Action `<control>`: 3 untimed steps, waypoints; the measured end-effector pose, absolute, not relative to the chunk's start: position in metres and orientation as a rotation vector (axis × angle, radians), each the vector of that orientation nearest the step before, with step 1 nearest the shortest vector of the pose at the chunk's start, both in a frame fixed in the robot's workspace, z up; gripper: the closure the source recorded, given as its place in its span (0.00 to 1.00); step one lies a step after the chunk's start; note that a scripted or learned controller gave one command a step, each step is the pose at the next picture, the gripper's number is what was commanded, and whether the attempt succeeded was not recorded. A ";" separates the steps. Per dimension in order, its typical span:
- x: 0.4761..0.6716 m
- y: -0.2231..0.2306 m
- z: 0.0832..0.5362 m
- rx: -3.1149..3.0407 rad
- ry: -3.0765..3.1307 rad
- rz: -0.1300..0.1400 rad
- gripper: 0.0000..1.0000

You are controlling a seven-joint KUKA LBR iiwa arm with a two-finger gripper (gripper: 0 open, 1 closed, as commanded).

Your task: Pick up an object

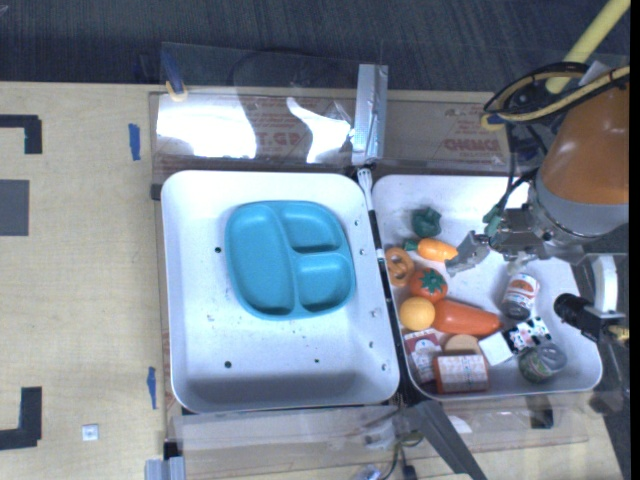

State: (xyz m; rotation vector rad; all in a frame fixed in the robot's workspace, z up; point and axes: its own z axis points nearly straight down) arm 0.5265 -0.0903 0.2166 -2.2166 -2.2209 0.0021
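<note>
The right bin (585,373) holds several toy foods. Among them are a green piece (427,218), a small yellow-orange piece (437,250), a tomato (431,284), a yellow fruit (417,313) and a long orange-red vegetable (465,317). A small red and white can (519,293) stands further right. My gripper (472,249) reaches in from the right and hangs over the bin's upper middle, just right of the yellow-orange piece. I see nothing held in it.
The left bin (190,348) bears a blue divided plate (290,258). At the right bin's front lie a labelled can (461,371), a white box (497,348) and a grey tin (541,363). Cables and the orange-banded arm (590,158) fill the right side.
</note>
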 end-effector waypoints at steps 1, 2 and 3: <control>0.591 -0.102 0.088 -2.471 -1.947 -0.008 0.00; 0.654 -0.134 0.084 -2.394 -2.013 0.021 0.00; 0.668 -0.190 0.132 -2.249 -2.201 -0.002 0.00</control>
